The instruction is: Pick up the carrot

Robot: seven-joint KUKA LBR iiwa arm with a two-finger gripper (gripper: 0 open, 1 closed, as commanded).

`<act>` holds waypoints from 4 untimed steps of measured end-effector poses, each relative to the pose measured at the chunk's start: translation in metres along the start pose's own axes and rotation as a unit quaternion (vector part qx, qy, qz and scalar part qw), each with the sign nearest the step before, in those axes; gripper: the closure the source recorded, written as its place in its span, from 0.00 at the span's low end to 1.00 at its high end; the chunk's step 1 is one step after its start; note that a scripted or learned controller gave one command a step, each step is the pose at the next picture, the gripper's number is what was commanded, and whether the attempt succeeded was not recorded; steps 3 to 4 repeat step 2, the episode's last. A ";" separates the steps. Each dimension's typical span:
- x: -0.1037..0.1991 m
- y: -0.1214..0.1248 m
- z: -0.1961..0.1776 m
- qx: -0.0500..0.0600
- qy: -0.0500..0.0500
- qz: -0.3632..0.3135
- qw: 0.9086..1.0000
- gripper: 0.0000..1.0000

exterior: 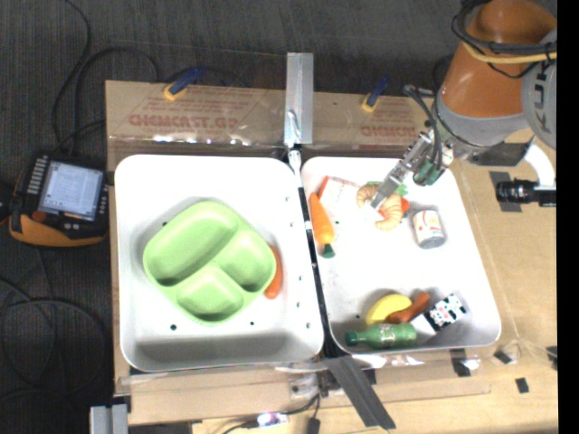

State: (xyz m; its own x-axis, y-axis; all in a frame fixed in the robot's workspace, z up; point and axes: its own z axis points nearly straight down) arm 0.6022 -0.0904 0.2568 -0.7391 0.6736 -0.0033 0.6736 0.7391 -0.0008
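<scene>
Carrot (321, 225) lies in the right bin (470, 269), tight against the left wall, long axis running roughly along that wall, green stub end toward the near side. Gripper (395, 185) hangs over the far middle of that bin, right above a croissant-like pastry (389, 208), well apart from the carrot; can't tell whether it's spread or pressed together, nothing visibly pinched. My read: approach phase, no grasp yet. To do it well, I'd shift the gripper left toward the dividing wall, turn the wrist so it closes across the carrot's width, and come down on the mid-body. Risk as I see it: the wall-side finger has little room between carrot and bin wall, so it may clip the rim. A small red-and-white box (336, 190) sits just beside the carrot's far end, another thing to snag. Elsewhere in that bin: a small can (429, 228) near the pastry, and at the near side a banana (389, 308), a green bottle (384, 335) and a black-and-white cube (446, 312). Left bin (136, 333) holds a green divided tray (210, 259). Both bins sit on a cardboard-covered counter (516, 351); dark carpet around it, cables, a handheld pendant (65, 197) to the left.
</scene>
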 end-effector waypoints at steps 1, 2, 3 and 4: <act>0.093 0.006 0.074 -0.001 0.003 -0.070 0.998 1.00; 0.092 0.028 0.015 0.000 0.002 0.019 1.000 1.00; 0.092 0.028 0.015 0.000 0.002 0.019 1.000 1.00; 0.092 0.028 0.015 0.000 0.002 0.019 1.000 1.00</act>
